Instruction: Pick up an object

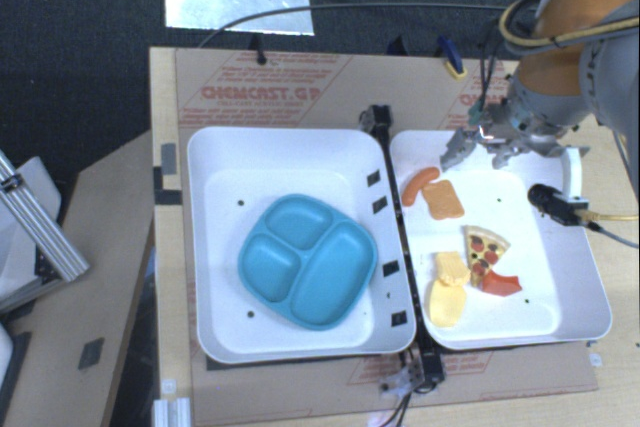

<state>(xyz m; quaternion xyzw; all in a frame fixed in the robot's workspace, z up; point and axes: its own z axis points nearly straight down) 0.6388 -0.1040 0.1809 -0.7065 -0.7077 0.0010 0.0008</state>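
Blue tray alone; five toy foods right; tool open, empty.

Right bin right half bare; food clustered left. Plate crowds left bin.

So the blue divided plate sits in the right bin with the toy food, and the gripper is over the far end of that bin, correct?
Not quite. The camera view shows the blue divided plate alone in the left bin. The toy food lies in the right bin, with the gripper over its far end.
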